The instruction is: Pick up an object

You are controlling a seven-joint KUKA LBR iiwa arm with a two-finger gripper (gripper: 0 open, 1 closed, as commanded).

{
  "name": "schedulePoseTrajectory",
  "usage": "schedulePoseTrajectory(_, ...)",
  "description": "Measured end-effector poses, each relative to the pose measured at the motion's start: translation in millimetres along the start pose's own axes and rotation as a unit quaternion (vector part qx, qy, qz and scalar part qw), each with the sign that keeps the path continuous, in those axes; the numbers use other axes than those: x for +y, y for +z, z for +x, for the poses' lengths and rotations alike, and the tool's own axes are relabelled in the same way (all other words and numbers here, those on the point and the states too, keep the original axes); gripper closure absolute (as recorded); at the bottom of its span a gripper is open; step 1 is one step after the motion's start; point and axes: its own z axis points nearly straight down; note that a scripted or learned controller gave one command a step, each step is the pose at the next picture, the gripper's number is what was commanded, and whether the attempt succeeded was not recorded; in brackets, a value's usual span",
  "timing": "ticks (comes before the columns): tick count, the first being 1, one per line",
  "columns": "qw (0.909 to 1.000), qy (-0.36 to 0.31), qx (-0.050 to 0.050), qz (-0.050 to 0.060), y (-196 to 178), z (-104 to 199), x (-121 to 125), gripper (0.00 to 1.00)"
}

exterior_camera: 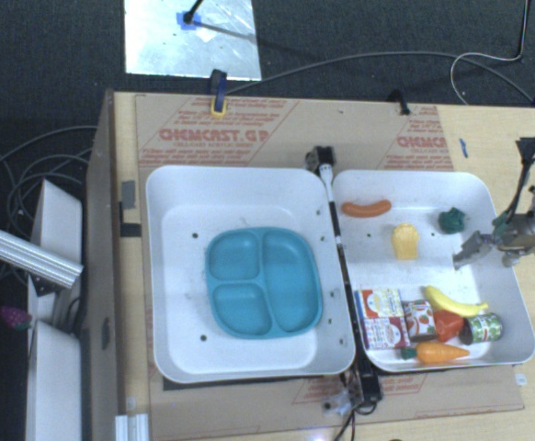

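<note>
The left bin (171,246) holds a blue divided plate (263,278). In the right bin (433,189), the gripper (465,254) hangs with fingers parted, gripping nothing, above the banana (453,300) and beside the corn cob (405,240).

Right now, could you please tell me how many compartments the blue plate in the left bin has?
3. The blue plate has one long compartment along its right side, one at upper left, and one at lower left. Nothing covers the plate, so none should be hidden.
</note>
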Motion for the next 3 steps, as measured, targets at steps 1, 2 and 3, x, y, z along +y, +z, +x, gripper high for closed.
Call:
schedulePoseTrajectory(1,1.0,0.0,0.001,0.001,75.7,32.1,99.9,0.0)
schedulePoseTrajectory(2,1.0,-0.001,0.0,0.001,121.1,60.2,87.9,0.0)
schedulePoseTrajectory(3,1.0,-0.002,0.0,-0.001,109.8,59.8,89.4,1.0)
